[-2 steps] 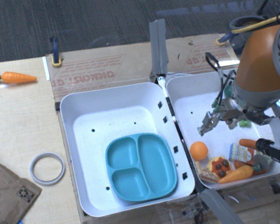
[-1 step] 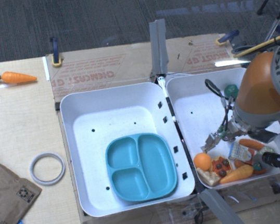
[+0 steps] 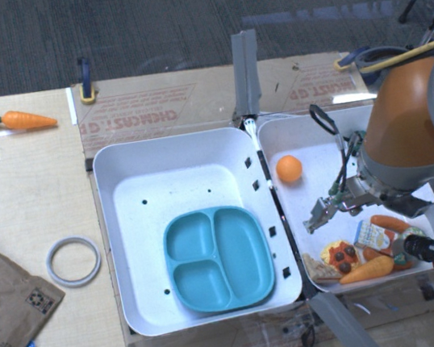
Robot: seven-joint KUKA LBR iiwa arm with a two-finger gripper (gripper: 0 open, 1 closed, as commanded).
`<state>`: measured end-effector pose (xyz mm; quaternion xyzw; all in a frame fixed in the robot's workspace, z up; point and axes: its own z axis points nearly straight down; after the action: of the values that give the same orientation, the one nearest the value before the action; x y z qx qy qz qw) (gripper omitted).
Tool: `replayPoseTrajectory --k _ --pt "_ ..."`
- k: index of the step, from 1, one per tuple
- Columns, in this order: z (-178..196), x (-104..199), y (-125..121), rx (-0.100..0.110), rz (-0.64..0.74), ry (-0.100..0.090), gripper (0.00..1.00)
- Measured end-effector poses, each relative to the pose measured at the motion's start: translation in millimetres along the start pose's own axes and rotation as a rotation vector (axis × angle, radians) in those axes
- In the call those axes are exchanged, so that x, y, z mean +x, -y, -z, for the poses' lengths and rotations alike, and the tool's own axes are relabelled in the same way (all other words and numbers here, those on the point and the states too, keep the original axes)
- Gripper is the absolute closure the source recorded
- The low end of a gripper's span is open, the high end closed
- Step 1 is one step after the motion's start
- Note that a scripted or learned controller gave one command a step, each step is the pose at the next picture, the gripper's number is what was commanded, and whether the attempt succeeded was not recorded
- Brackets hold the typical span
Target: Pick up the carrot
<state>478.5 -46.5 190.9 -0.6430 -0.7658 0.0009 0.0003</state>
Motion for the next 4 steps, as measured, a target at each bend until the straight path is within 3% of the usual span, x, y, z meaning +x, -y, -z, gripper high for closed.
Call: replayPoseTrajectory --k 1,2,3,4 --pt "0.2 -46.0 -36.2 -0.002 0.415 0.001 0.00" --pt "18.4 -88.9 -91.8 -0.003 0.616 0.003 0.00" --pt "2.4 -31.1 -147.7 -0.002 0.318 0.002 0.00" --pt "-98.3 -86.2 -151.3 -0.003 0.203 0.002 0.00"
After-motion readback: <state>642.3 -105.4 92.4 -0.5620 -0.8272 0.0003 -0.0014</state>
